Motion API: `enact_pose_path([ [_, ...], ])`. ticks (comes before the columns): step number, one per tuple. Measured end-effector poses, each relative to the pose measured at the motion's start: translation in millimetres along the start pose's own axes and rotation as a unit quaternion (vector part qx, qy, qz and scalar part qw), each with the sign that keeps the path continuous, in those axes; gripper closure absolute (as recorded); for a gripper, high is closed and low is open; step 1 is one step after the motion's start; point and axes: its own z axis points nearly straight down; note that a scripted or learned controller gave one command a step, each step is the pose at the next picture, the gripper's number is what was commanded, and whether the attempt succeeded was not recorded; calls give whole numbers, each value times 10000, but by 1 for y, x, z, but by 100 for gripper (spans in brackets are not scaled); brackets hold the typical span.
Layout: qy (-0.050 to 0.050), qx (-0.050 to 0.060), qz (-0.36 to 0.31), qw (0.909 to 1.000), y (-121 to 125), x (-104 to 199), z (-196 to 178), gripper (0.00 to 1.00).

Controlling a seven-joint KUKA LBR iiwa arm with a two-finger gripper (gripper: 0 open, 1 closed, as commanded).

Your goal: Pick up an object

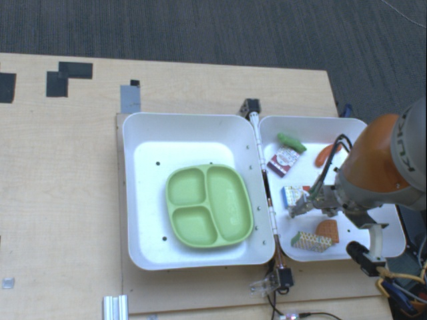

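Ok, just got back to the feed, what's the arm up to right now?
The arm's gripper is down inside the right bin, over the small items there: a blue-and-white packet, a red-and-white packet, a green piece, an orange-brown piece and a tan mesh-wrapped item. Nothing is visibly between its fingers, so no pick yet. The left bin holds a green divided plate.

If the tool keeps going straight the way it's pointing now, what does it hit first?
Probably the small blue-and-white packet just off the tool tip in the right bin; height above it is unclear.
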Motion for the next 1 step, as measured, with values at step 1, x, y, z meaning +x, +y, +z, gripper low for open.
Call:
enact_pose_path([
  [1,1,-19,-10,10000,2,1,-10,100],
])
